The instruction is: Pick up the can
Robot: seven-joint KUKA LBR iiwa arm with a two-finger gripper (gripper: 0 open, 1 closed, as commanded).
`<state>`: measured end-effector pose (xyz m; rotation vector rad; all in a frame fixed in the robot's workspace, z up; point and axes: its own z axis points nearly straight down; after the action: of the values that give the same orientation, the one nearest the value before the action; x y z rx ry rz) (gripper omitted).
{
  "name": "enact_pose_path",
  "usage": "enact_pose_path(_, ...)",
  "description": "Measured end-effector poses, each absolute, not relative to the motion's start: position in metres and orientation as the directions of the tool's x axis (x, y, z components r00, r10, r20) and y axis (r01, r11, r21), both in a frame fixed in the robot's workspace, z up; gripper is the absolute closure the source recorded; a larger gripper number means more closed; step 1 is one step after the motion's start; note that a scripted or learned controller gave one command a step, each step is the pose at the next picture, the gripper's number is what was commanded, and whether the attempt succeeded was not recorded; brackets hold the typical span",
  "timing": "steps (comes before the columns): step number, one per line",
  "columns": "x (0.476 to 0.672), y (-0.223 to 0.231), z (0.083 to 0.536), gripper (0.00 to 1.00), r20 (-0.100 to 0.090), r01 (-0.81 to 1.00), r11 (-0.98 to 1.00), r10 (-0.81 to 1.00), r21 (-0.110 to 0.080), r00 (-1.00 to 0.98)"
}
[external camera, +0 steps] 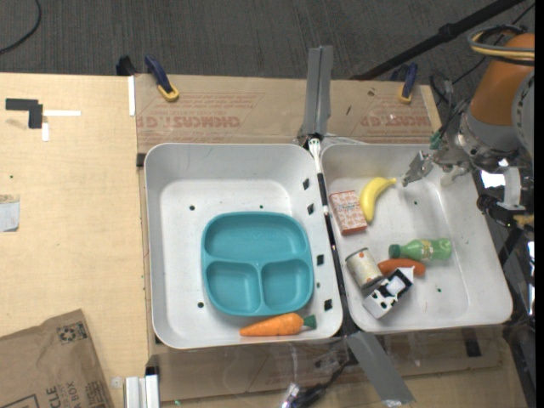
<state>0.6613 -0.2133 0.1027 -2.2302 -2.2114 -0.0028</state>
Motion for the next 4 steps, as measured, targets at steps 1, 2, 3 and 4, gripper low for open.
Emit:
enact_pose_path(1,0.657,-0.214,0.095,0.00,0.005,1.000,0.031,1.000,0.003,-0.031)
enact_pose_path(2,0.663,-0.211,0.095,0.00,0.012,0.982,-0.190,0.982,0.002,0.190)
enact_pose_path(3,0.598,-0.174,0.092,0.00,0.000,0.983,-0.186,0.983,-0.001,0.186)
enact_pose_path(4,0.633,-0.204,0.092,0.00,-0.002,1.000,-0.016,1.000,0.001,0.016)
